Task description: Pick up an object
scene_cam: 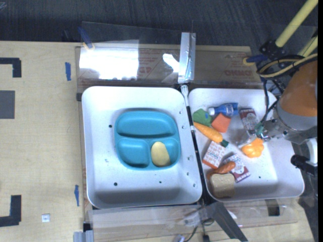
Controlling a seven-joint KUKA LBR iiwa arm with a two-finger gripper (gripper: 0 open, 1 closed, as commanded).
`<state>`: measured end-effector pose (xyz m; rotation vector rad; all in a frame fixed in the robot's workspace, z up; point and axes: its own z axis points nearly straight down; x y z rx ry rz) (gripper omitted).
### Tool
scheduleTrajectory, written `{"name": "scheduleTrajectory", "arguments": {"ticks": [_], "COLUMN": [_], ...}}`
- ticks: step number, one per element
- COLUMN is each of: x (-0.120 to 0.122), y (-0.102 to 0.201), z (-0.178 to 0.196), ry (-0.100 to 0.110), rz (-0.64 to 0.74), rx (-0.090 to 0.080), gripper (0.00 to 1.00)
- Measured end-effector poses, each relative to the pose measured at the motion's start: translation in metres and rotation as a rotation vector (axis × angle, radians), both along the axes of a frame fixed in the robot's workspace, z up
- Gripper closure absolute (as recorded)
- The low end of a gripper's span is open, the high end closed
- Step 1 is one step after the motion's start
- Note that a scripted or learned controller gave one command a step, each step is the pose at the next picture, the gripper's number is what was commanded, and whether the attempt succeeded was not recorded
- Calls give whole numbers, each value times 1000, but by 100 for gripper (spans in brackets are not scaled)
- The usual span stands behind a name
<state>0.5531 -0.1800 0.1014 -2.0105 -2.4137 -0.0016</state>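
Note:
The right bin (282,180) holds several small items. A carrot (208,132) lies near its left wall, with a green piece (201,116) and an orange block (220,121) beside it. A blue and white bottle (223,109) lies at the back. A small orange fruit-like thing (252,148) sits mid-right. A bread piece (222,182), a brown sausage (222,168) and red and white packets (214,155) lie toward the front. My gripper (261,130) reaches in from the right, low over the bin, just above the orange fruit-like thing and next to a clear wrapper (248,119).
The left bin (101,185) bears a blue divided tray (146,124) with a yellow oval thing (160,154) in its lower right compartment. A clear panel and a metal bracket (186,57) stand behind the bins. Yellow and black cables (282,59) hang at the back right.

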Motion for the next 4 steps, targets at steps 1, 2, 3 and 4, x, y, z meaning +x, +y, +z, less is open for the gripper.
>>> {"name": "scheduleTrajectory", "arguments": {"ticks": [1, 2, 3, 4], "x": [83, 81, 60, 58], "y": [38, 36, 73, 74], "z": [98, 94, -8, -4], "ry": [-3, 5, -1, 7], "rz": [14, 12, 18, 19], "rx": [0, -1, -2, 0], "gripper": [100, 0, 0, 100]}}
